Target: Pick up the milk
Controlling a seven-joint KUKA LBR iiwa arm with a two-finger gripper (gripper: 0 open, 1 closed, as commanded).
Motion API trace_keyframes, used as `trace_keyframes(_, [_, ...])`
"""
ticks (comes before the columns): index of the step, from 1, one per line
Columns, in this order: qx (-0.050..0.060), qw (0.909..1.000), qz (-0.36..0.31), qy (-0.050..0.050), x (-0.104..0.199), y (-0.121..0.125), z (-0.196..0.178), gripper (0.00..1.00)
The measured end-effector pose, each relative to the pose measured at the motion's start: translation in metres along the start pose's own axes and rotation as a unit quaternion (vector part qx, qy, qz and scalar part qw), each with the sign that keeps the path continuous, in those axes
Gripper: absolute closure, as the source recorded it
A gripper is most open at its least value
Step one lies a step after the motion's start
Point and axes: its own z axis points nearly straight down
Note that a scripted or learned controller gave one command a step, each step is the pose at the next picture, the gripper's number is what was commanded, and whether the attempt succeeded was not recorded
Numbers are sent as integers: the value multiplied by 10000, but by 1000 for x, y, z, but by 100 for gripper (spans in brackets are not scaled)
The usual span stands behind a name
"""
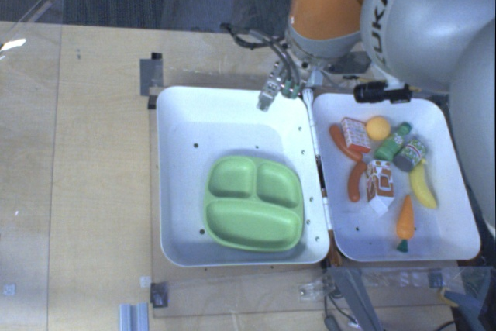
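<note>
The milk (380, 186), a small carton with a white top and red-brown printed sides, lies in the right bin (457, 240), near that bin's middle. Around the milk sit the other toy foods: a red sausage (355, 183) lies just to its left, touching or nearly so; a second red sausage (339, 140) lies farther up and left of it; a red and white box (356, 134) rests above and left of the milk; an orange ball (377, 128) sits above the milk beside that box; a green bottle (393, 143) lies tilted just above the milk; a dark can (410, 155) with a green band stands up and right of it; a banana (422, 187) lies to the milk's right; and a carrot (404, 221) lies below and right of the milk, with its green end pointing to the near rim. The left bin (177, 167), left of the milk across the two touching rims, holds a green divided plate (253, 203) with three compartments. The claw (283, 86) hangs well above and left of the milk, over the far rim where the bins meet, apart from every toy; whether it is clenched or released cannot be told. Both bins rest on the pale wooden surface (77, 190).
</note>
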Motion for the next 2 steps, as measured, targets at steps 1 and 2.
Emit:
trace_keyframes(1, [-5,9945,-1043,-5,9,21,-16,100])
trace_keyframes(2, [-13,9715,-2369,-8,21,46,-24,100])
